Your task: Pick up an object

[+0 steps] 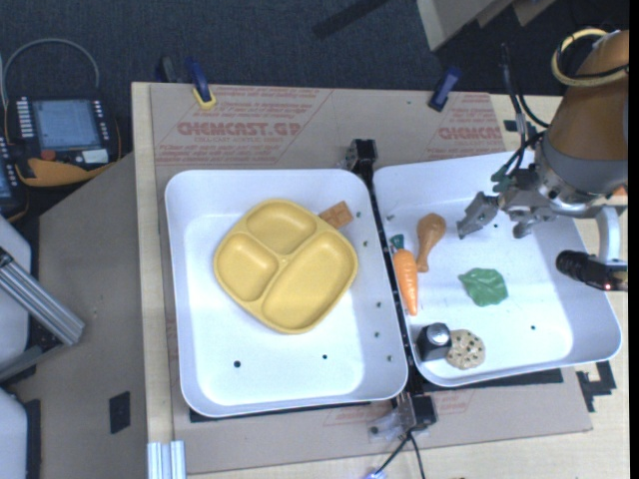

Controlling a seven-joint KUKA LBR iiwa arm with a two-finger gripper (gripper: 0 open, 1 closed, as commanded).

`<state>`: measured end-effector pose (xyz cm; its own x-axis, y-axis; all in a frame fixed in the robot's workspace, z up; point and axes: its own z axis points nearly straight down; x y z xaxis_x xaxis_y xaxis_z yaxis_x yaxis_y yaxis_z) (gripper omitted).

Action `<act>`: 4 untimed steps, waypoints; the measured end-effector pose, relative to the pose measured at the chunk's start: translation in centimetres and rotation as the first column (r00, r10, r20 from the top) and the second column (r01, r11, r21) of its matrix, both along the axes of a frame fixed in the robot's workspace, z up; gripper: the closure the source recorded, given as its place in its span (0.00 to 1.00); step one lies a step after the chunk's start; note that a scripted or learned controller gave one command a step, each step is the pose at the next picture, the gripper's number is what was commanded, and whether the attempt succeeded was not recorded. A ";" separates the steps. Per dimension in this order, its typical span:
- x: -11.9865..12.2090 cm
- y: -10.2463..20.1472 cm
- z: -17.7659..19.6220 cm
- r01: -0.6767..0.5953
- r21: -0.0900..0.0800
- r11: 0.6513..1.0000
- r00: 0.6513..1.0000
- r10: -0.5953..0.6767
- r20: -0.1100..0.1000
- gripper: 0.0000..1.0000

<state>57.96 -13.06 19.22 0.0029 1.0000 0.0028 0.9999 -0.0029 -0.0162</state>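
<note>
While scanning the right bin [589,342], found five loose items: drumstick [429,238] angled near the divider, carrot [404,279] just below it and close along the left wall, green leaf [484,286] mid-bin, cookie [466,349] just beside a black-and-silver cap [433,339] at the near rim. Noted open floor around the leaf on every side. Marked the carrot as crowded against the wall, with little room on that side. Saw bare white floor right of the cookie and out toward the right rim. Spotted gripper [496,223] over the bin's far part, up and right of the drumstick, near but apart from it. Read the claw as wide, with nothing between the fingers. Traced grey wrist and orange band [589,98] reaching in from the right edge. Logged left bin [190,297] with yellow divided plate [287,264] centred and brown chunk [335,214] touching its far-right edge. Noted wide bare floor toward that bin's near side.
</note>
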 end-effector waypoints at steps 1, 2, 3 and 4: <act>0.3 0.0 0.8 -0.003 -0.002 1.000 1.000 0.003 0.015 0.00; -0.4 0.0 -5.0 -0.002 -0.002 1.000 1.000 0.002 0.013 0.00; -0.3 -0.1 -10.0 -0.002 -0.005 1.000 1.000 0.002 0.016 0.00; 0.0 -0.2 -8.5 -0.002 -0.009 1.000 1.000 0.002 0.027 1.00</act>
<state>57.93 -13.29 10.69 0.0013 1.0000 -0.0058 0.9999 -0.0012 0.0113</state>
